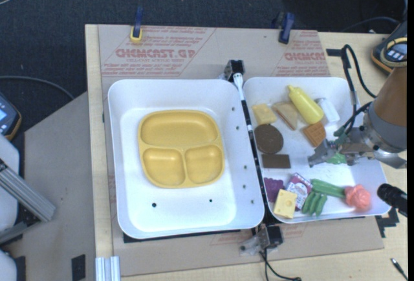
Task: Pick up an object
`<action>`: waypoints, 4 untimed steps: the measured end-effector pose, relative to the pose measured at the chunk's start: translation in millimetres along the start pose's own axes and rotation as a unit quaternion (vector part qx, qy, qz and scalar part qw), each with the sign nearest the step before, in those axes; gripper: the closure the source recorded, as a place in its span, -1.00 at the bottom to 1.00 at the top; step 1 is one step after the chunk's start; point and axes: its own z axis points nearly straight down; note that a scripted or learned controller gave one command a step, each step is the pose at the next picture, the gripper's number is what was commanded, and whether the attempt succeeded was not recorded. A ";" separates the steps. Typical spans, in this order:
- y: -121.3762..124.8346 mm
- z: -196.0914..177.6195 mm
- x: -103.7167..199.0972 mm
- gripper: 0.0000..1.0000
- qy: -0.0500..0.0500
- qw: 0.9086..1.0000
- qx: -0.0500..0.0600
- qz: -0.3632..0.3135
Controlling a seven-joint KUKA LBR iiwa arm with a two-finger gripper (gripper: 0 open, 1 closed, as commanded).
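The tool (325, 157) hangs low over the right bin (275, 89), and whether it grips anything cannot be told from this slant. Just behind it and to its left lies the yellow bottle (304, 103), smooth and plump, its long axis slanting from the far left down toward the tool. Just in front of the tool, green stalks (326, 188) lie beside a pink lump (357, 197).

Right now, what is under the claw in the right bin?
A small green piece shows at the claw tips, lying on the right bin floor. The claw and wrist cover whatever else lies beneath them.
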 end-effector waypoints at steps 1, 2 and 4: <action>3.3 -6.6 0.3 -1.00 -0.001 1.000 -0.007 -0.002; -2.9 54.4 3.9 -1.00 0.000 1.000 -0.005 -0.002; 2.4 86.2 2.6 1.00 -0.004 1.000 -0.015 -0.001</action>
